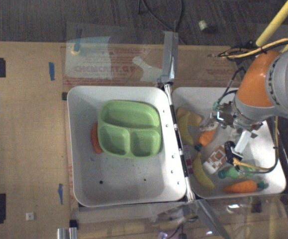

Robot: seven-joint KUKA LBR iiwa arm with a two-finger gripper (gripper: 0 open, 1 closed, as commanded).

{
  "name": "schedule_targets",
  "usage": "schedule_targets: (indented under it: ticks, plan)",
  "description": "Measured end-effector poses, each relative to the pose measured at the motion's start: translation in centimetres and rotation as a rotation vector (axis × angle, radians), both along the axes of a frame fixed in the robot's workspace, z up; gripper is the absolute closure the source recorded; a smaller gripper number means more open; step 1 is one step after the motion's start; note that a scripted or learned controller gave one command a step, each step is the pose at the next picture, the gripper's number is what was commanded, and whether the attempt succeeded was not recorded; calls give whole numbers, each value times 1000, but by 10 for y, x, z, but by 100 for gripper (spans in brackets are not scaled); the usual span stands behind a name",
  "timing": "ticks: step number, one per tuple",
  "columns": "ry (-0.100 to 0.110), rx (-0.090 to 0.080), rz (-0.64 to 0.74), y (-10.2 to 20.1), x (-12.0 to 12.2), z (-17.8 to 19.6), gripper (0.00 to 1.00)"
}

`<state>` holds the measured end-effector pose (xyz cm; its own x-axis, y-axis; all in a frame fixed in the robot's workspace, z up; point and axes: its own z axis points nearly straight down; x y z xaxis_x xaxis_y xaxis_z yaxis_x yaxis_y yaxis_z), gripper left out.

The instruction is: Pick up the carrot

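End effector [222, 117] over right bin [278, 180], near carrot [241, 186]; grip unclear.

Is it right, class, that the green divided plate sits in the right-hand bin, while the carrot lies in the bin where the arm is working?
Not quite. The camera view shows the green divided plate in the left bin, not the right. The carrot does lie in the right bin, where the arm is working.

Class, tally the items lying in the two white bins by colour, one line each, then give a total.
Green divided plastic plate: 1
Orange carrot-like pieces: 3
Yellow bananas: 2
Small white and brown carton: 1
Total: 7
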<state>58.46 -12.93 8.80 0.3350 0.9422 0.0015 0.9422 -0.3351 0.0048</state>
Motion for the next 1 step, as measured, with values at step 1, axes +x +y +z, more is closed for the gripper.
schedule_targets:
  ticks: [1]
  plan:
    - [-4,-4,-7,-5,0,11,100]
